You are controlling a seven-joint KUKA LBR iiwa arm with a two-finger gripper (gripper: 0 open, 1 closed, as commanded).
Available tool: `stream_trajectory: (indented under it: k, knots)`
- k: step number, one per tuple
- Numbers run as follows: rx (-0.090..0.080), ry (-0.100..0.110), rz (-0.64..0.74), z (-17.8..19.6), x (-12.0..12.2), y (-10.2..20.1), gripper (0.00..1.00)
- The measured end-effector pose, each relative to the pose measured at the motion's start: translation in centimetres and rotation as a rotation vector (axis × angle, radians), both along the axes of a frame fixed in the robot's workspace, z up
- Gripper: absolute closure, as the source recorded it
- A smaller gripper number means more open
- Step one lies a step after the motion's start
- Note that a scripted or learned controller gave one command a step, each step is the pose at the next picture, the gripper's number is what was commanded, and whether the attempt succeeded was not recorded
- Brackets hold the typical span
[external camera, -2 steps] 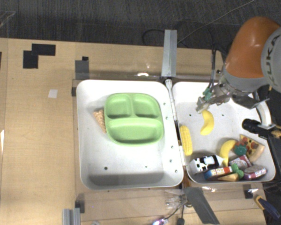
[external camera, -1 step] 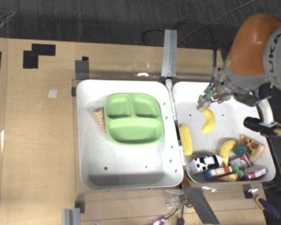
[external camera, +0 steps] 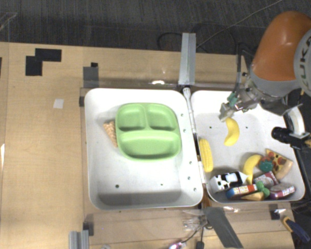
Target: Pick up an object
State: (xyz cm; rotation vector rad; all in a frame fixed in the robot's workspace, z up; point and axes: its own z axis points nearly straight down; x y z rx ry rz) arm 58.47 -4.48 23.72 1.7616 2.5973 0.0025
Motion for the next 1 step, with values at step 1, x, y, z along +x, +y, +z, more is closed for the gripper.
stream_trajectory:
  k: [1]
  knots:
    - [0.001,0.004,-0.102,-3.91,-0.05,-0.05,1.0]
